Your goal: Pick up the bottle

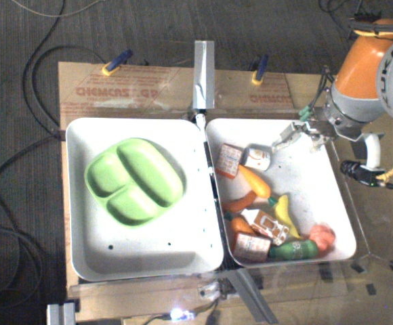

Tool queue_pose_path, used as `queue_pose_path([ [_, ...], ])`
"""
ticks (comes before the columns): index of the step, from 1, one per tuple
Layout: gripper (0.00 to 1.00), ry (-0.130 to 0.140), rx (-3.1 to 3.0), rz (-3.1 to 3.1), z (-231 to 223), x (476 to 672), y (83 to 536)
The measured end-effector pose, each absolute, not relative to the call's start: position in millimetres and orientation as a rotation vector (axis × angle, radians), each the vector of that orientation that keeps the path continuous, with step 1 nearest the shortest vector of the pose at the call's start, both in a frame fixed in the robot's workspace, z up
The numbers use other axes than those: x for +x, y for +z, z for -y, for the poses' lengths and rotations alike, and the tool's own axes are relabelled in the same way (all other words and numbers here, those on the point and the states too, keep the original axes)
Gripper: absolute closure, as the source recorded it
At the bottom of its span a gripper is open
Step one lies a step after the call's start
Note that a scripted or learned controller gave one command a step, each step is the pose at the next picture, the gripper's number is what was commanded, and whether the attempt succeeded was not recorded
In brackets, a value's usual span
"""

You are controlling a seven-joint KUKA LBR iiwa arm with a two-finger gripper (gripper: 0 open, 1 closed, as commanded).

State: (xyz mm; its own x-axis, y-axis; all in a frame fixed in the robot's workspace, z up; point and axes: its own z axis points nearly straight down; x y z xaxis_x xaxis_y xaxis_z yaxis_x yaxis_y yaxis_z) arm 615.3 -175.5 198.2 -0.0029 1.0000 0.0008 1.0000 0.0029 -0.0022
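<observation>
White plastic forms both bins: the left bin [81, 249] holds a green divided plate [135, 180], and the right bin [318, 181] holds a jumble of toy groceries. Among these, the bottle [257, 157], a small whitish one lying on its side, sits at upper centre of the right bin, beside a small carton [228, 160]. Below lie a carrot [256, 180], banana [286, 215] and cucumber [294, 250]. The gripper [293, 131] hovers just right of the bottle, fingers spread, pinching nothing.
</observation>
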Motion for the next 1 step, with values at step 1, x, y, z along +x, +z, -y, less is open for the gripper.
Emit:
queue_pose_path([
  [1,0.00,0.000,-2.186,2.254,159.4,585.8,93.0],
])
